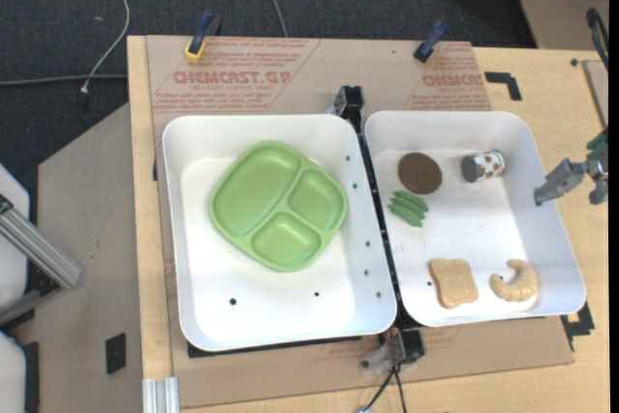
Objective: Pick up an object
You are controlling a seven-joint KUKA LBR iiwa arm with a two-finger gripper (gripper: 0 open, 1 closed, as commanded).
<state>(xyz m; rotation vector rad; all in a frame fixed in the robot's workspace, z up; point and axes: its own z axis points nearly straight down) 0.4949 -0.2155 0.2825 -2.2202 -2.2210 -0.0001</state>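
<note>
The tool (566, 181) sits at the right edge of the frame, just outside the right bin's (542, 138) rim; whether it is open or closed cannot be told, and nothing shows in its grasp. In the right bin lie a brown disc (420, 173), a small can (483, 166) on its side, green pea pods (408, 207), a toast slice (453, 282) and a croissant (515, 281). The left bin (193, 305) carries a green divided plate (279, 205). Both bins rest on the desk (155, 208).
</note>
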